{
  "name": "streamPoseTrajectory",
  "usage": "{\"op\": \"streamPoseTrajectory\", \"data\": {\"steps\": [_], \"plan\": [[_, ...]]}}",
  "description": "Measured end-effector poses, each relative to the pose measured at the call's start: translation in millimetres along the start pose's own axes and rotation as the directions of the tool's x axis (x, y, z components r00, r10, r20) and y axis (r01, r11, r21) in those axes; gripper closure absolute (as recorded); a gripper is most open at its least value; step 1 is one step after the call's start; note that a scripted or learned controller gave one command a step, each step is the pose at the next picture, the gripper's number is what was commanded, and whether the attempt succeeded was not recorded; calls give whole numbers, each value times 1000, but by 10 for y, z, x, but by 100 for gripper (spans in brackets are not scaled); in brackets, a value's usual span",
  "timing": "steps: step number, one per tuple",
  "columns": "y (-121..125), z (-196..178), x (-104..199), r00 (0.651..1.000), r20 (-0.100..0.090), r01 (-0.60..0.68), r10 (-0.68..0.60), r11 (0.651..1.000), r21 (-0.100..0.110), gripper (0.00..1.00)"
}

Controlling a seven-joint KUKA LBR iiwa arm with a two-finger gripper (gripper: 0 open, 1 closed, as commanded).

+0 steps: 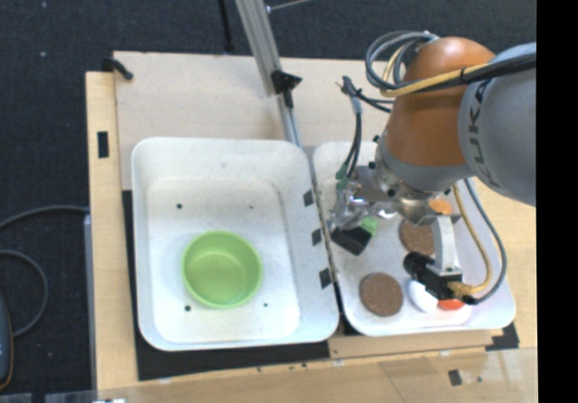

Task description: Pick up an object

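My gripper [349, 211] hangs low over the left edge of the right bin [492, 315], close to the wall between the two bins. Right under it lies a small black thing [349, 239] with a green piece [368, 223] beside it; whether the gripper holds either one is hidden. A brown round disc [380, 294] lies at the front of the right bin. A second brown disc [417, 236] sits partly under the wrist. A white and orange thing [432, 300] rests at the bin's front right.
A green bowl [222, 268] stands upright in the front middle of the left bin [149, 166]. A slanted metal rail [262, 40] runs from the top of the view down to the bins' shared wall. The arm's bulk covers the back of the right bin.
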State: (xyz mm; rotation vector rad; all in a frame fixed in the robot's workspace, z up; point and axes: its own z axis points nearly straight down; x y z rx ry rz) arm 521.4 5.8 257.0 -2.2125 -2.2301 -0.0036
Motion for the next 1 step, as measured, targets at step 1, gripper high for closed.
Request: {"op": "streamPoseTrajectory", "data": {"steps": [1], "plan": [[-103,106,496,1000,1,-1,1,1000,1,100]]}}
